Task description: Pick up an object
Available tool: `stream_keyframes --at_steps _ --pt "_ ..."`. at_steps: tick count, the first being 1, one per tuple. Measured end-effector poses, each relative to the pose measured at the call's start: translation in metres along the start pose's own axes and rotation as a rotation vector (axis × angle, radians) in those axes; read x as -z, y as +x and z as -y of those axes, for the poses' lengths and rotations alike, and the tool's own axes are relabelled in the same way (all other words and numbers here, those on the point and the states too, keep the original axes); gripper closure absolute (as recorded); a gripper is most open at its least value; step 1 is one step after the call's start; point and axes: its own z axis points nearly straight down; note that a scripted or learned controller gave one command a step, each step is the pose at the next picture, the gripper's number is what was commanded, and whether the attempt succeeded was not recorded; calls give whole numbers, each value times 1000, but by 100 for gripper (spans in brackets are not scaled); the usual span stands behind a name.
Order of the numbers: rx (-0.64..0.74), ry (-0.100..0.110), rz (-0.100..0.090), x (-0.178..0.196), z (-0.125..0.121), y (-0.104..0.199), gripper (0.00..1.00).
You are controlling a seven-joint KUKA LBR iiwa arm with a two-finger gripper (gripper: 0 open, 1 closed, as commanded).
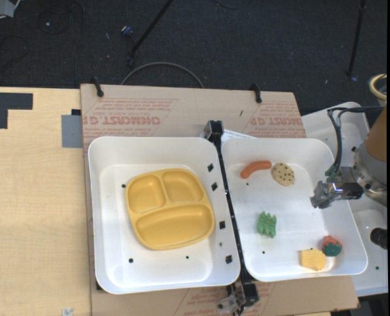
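Where bins [102, 176] adjoin: one yellow plate [170, 208], five toys [267, 224].

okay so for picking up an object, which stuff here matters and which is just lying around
Matters: gripper; candidates in the right bin: toy sausage, cookie, green toy, yellow block, red-green toy.

Lying about: yellow divided tray, left bin, cardboard sheet.

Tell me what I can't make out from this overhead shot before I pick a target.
- Claw at the right bin's right side: too small and blurred to tell open from shut.
- Arm: cut off by the right edge, only the wrist area in frame.
- Red-and-green piece beside the yellow piece: too small to identify, and whether they touch is unclear.
- Green toy: shape too small to name.
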Motion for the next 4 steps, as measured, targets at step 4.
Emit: stream_keyframes --at_steps 4 --pt "4 6 -3 30 -23 159 100"
